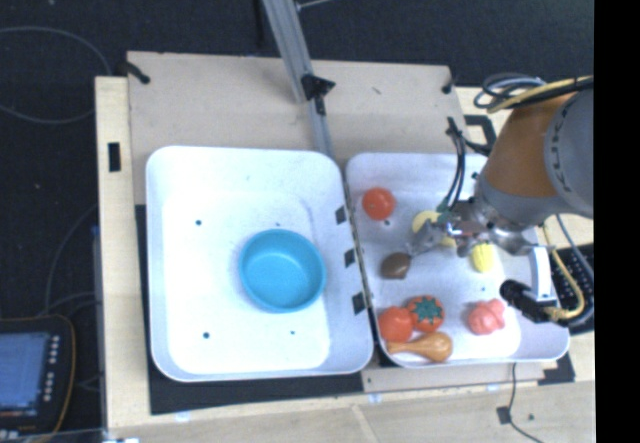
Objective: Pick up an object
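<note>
In the right bin [440, 171] lie several small toy foods. A red-orange ball [377, 202] sits at the upper left and a brown lump [396, 265] lies below it. A yellow-green piece [424, 221] and a yellow piece [483, 256] lie on either side of my gripper [437, 236]. The gripper hangs low over the bin's middle, just right of the brown lump and beside the yellow-green piece. Along the front lie a red tomato [394, 322], an orange pumpkin with a green top [427, 309], a tan gourd [425, 346] and a pink piece [486, 317].
The left bin [200, 191] holds a blue bowl [282, 270]. A grey metal pole [285, 21] slants down from the top to the gap between the bins. The arm [525, 166] and its cables cover the right bin's right side.
</note>
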You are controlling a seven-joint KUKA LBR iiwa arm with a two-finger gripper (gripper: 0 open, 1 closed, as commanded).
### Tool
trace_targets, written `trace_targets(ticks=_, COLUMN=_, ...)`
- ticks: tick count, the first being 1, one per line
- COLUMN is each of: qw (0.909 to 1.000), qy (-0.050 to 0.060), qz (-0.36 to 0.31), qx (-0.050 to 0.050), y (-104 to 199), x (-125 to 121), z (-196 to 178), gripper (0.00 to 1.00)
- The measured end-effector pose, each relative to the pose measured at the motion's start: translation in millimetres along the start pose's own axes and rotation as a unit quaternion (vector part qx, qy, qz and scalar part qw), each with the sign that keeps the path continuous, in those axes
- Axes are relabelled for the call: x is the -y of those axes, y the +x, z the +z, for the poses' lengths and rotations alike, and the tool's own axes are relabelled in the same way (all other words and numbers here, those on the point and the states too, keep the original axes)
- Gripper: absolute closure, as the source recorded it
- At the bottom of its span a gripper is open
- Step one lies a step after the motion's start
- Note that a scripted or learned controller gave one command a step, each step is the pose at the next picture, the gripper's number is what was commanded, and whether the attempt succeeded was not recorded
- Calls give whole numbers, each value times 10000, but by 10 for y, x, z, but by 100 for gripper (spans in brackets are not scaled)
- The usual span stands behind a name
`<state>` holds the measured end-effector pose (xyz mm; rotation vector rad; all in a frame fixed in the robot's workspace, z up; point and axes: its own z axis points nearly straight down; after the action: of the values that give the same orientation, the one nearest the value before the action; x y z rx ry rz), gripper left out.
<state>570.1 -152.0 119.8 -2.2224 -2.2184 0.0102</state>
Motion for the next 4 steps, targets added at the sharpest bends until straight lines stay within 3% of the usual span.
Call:
trace_targets(ticks=1, qw=10000, qy=-14, qz=21, qx=1, y=-27, x=1, z=193, gripper=0)
trace_targets(ticks=2, qw=10000, qy=-52, qz=42, qx=-13, y=-21, x=-17, z=67, gripper=100)
trace_targets(ticks=4, qw=10000, qy=-56, qz=-39, qx=-25, y=-7, x=-112, z=-875, gripper=100)
